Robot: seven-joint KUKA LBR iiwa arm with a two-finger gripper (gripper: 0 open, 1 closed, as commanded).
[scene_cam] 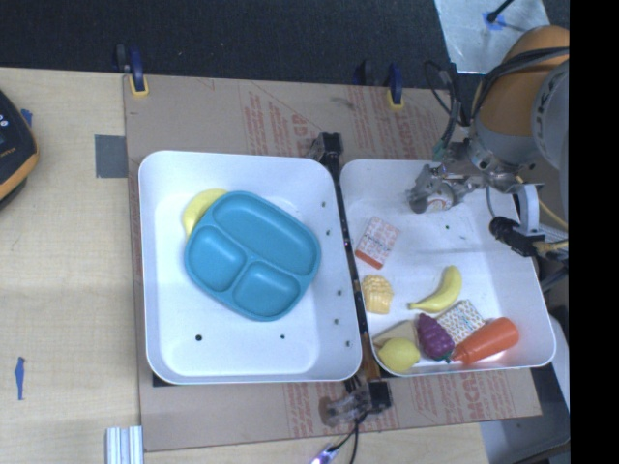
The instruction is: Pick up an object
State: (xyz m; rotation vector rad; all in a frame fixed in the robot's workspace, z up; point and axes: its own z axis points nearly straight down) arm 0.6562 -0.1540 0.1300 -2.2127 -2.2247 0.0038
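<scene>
**Arm over the right bin's far corner**

The jaws (432, 193) hang low over the right bin (503, 259), at its far end; whether they are open or shut cannot be told. Nearer than the jaws lie a pink checked packet (376, 241), a curved yellow banana (438, 292), a corn piece (376, 294), a lemon (398, 354), a purple eggplant (434, 336) and an orange carrot (486, 341).
</scene>
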